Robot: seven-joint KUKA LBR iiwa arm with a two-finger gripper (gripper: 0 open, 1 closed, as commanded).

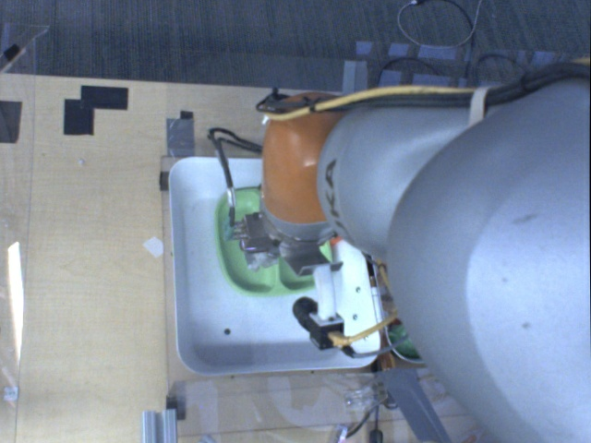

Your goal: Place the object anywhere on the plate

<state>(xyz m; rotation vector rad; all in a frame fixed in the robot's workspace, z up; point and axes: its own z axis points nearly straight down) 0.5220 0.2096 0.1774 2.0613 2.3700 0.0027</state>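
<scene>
Gripper [263,247] was poised over the green plate [242,270] in the white bin [199,330], toward the bin's 1 o'clock. Its grasp could not be told, and the task's object was hidden.

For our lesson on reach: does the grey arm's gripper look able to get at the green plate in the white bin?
Probably yes. The gripper is right over the green plate in the white bin, and nothing visible lies between them, though the arm hides most of the plate.

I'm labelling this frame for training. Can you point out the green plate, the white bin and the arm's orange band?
green plate [242,270]: camera view, on its left rim.
white bin [199,247]: camera view, on its bare floor.
orange band [291,169]: camera view, on its middle.
</scene>
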